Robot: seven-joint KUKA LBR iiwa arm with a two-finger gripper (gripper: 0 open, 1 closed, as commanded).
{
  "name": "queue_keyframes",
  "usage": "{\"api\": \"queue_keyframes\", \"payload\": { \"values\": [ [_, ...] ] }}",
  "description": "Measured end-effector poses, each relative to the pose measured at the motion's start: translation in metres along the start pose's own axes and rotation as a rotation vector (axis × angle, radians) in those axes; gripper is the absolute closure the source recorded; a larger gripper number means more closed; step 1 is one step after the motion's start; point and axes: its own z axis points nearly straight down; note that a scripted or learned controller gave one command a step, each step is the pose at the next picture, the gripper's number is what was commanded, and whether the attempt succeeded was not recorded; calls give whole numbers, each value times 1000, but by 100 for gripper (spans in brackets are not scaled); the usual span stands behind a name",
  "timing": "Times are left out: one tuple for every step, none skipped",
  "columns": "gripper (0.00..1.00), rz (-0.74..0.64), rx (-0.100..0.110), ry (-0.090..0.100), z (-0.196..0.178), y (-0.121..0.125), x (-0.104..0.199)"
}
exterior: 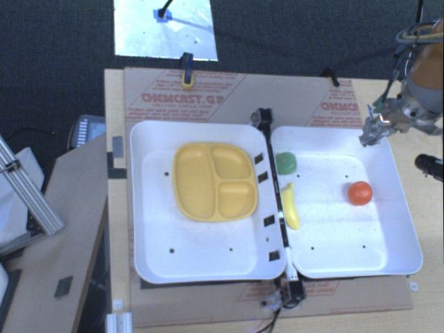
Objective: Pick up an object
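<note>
The banana (291,207) lies long-ways along the right bin's (388,255) left wall (its thin end points to the far edge). The gripper (372,132) hangs over the far right corner.

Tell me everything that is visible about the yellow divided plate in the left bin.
The yellow divided plate is a rounded square that looks like matte plastic. Raised ridges split it into three compartments: one large on the view's left side and two smaller on the right, one above the other. All three look empty. It lies flat, right side up, turned slightly askew, near the middle of the left white bin, resting on the bin's floor. Nothing else touches it.
</note>
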Motion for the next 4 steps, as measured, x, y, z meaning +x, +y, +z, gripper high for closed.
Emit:
{"api": "queue_keyframes", "payload": {
  "values": [
    [100,-2,3,1,-5,-4,54],
    [100,-3,3,3,-16,-19,103],
    [100,-3,5,3,-4,-39,155],
    [100,-4,6,4,4,-57,211]
  ]
}}
